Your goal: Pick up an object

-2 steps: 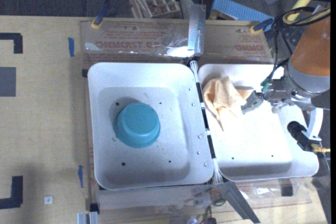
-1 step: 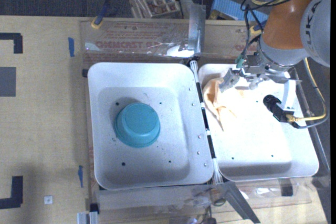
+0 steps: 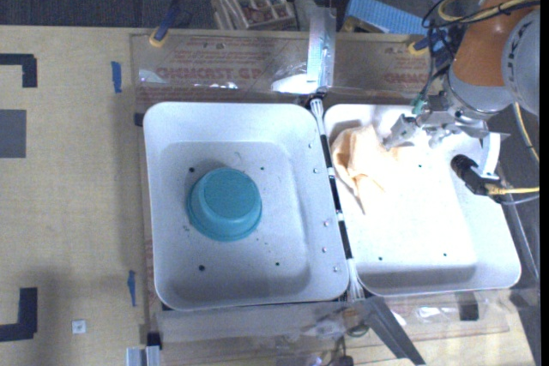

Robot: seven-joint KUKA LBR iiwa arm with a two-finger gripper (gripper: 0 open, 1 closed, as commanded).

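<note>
Two white bins sit side by side on the bench. In the left bin (image 3: 163,141) a teal bowl (image 3: 225,202) lies upside down, a little left of the bin's middle, its round base facing up. It stands alone on the bin floor, apart from all four walls.

The right bin (image 3: 446,270) is brightly lit, so its floor shows little detail. In its far left corner lies a crumpled orange cloth (image 3: 362,159), bunched against the wall that divides the two bins, with a thin tail trailing toward the near side.

The arm (image 3: 493,56) comes in from the right over the far part of the right bin. Its gripper (image 3: 401,133) hangs over the far edge of that bin, just right of the cloth and close to the cloth's upper right edge. Whether the tips touch the cloth cannot be told, and whether the gripper is released or clenched cannot be told either; nothing can be seen between its tips.

The bowl is well apart from the gripper, to the left and nearer, across the dividing wall. The cloth lies between the bowl and the gripper, far closer to the gripper.
</note>
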